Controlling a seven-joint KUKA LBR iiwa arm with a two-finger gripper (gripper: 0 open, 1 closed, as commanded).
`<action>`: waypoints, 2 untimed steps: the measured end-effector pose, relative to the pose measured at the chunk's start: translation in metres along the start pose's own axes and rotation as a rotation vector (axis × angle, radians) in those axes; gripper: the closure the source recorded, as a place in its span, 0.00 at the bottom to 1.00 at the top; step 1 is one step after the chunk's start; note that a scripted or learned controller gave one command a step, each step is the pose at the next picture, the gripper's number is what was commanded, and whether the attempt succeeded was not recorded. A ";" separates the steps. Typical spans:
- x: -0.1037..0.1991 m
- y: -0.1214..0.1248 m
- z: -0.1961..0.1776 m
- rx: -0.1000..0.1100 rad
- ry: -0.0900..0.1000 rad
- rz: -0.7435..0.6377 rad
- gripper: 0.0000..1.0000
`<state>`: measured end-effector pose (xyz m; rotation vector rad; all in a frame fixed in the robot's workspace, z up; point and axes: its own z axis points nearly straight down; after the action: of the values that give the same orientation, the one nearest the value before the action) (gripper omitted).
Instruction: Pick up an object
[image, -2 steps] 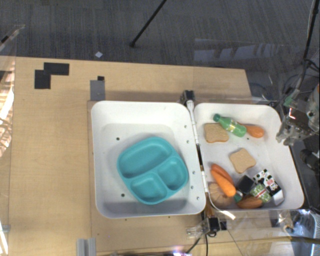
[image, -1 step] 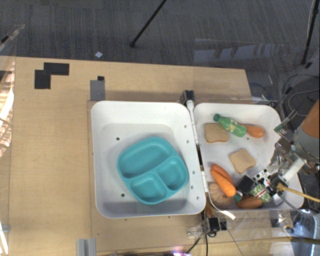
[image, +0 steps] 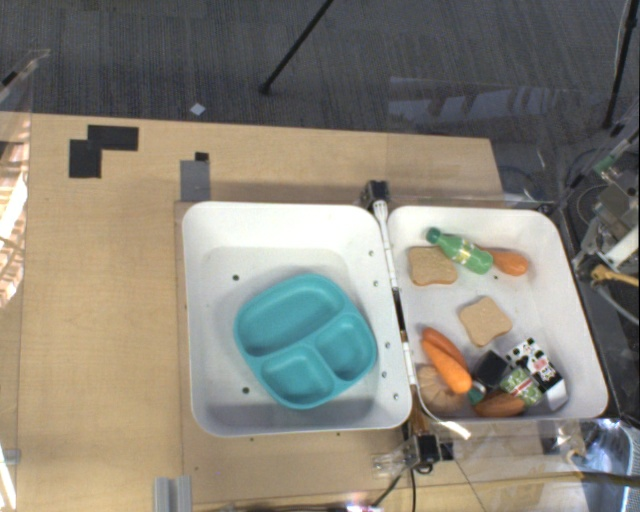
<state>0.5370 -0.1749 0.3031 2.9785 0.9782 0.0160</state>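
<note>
The right bin (image: 566, 272) holds several toy foods. A green bottle (image: 460, 251) lies at its far side, with a small orange piece (image: 511, 264) at its right end. One bread slice (image: 431, 266) lies just below the bottle and another (image: 485, 320) sits mid-bin. An orange carrot (image: 447, 362) lies slanted near the left wall, over a round beige piece (image: 432, 384). At the near edge lie a brown sausage (image: 498, 405) and a cluster of small black, white and green packages (image: 525, 372).
The left bin (image: 205, 300) holds a teal divided plate (image: 305, 340). A black clamp (image: 376, 191) sits at the far end of the wall between the bins. Cables and equipment (image: 610, 220) crowd the right side. Bare wooden bench (image: 90, 330) lies to the left.
</note>
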 end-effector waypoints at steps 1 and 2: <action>-0.032 -0.046 0.108 0.018 -0.013 -0.007 1.00; 0.067 0.004 -0.004 0.004 0.001 0.187 1.00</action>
<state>0.5934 -0.1384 0.3076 3.0616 0.6971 0.0159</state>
